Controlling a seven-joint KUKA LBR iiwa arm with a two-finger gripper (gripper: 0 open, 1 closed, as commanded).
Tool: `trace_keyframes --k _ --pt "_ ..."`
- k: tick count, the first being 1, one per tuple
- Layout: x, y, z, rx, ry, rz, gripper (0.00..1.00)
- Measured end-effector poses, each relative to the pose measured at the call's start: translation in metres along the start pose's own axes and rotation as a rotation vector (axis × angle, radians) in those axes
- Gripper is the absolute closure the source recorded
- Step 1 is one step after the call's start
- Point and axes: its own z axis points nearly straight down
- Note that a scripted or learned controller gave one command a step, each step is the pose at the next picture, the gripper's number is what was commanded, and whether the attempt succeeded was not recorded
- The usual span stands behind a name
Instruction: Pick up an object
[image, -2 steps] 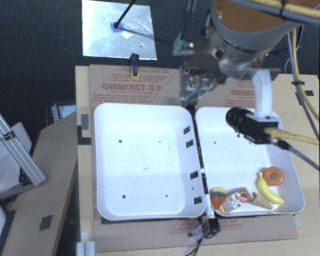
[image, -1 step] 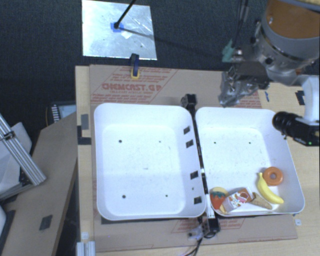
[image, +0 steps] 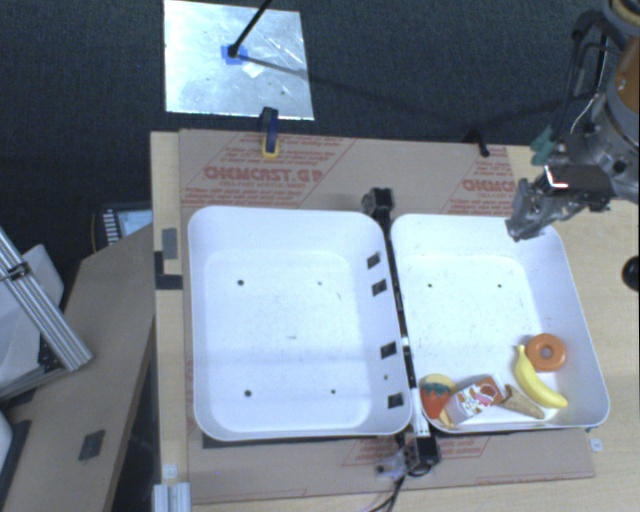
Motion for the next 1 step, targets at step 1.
trace_keyframes --k 1 --pt "-0.0170 -0.0008 0.2316 0.012 0.002 -0.009 1.00"
